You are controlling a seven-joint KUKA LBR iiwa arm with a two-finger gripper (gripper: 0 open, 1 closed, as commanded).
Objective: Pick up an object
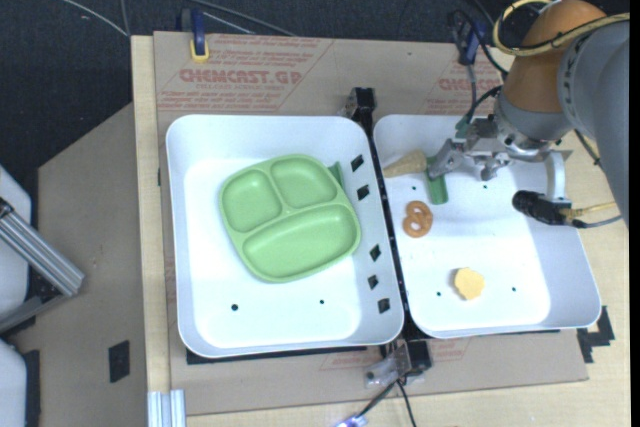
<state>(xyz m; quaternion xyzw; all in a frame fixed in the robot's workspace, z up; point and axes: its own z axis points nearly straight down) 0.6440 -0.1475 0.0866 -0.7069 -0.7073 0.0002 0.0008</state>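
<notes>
grpr (pixel 436 177) upper-ctr of right bin (pixel 560 295), open/shut can't tell | green piece (pixel 436 189) at tip beside tan wedge (pixel 408 162) | pretzel (pixel 417 219) just below | risk: nudges wedge, grabs nothing

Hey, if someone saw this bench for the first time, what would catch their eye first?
Probably the green divided plate lying in the left bin. Next, the grey and orange arm reaching over the right bin, where a small pretzel and a yellow piece lie.
</notes>
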